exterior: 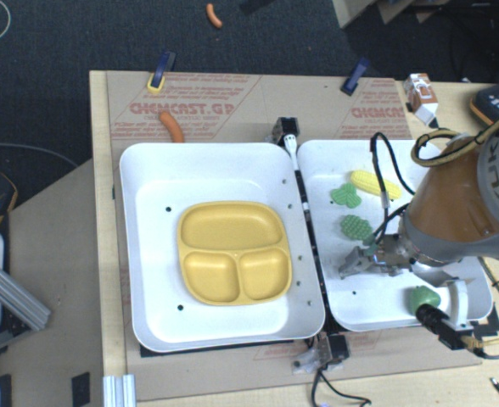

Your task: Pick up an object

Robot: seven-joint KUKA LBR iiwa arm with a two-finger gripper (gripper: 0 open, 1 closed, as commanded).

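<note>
Bins sat side by side on the bench (114,227), seen from the fixed camera above. The left bin (148,176) held a yellow divided plate (232,251) with three compartments, lying flat near its centre. The right bin (326,164) held the loose items: a yellow corn cob (370,183) toward the far side, a green leafy piece (345,196) just beside it, a second green piece (356,226) nearer the middle, and a round green item (421,298) at the near right corner.

The arm (457,202) reached in from the right, its orange band above the wrist, with the gripper (357,260) low over the right bin's floor, just below the second green piece. Its jaws appeared spread apart, with nothing visible between them (the fingers were small and dark against the white floor).

An orange carrot-like piece (172,126) lay on the bench behind the left bin, and another small orange piece (214,15) lay on the dark floor beyond the bench. Blue clamps (159,71) gripped the bench's far edge.
</note>
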